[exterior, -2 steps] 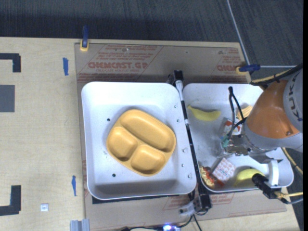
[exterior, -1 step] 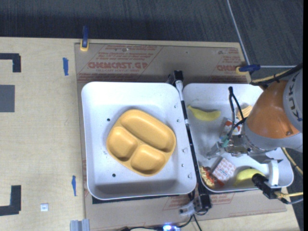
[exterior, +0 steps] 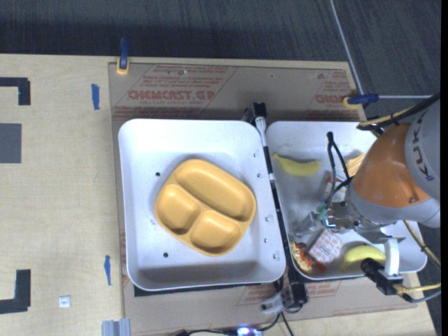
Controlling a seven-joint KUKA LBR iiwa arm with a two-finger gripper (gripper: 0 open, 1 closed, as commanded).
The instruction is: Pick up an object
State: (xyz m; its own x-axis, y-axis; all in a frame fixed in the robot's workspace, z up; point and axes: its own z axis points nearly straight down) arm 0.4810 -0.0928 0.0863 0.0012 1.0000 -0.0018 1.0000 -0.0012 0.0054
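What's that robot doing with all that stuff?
The robot arm is reaching down into the right bin, trying to pick something up. Its claw is low over a red and white packet, with a banana beside it and another banana farther back. The left bin holds a yellow tray.

Yellow banana (exterior: pixel 297 165); right bin (exterior: pixel 308 133)

A yellow three-compartment plastic tray (exterior: pixel 204 206) lies in the left white bin (exterior: pixel 140 145); the end effector (exterior: pixel 323 219) hangs low over the right white bin (exterior: pixel 297 137), near a yellow banana (exterior: pixel 362 255).
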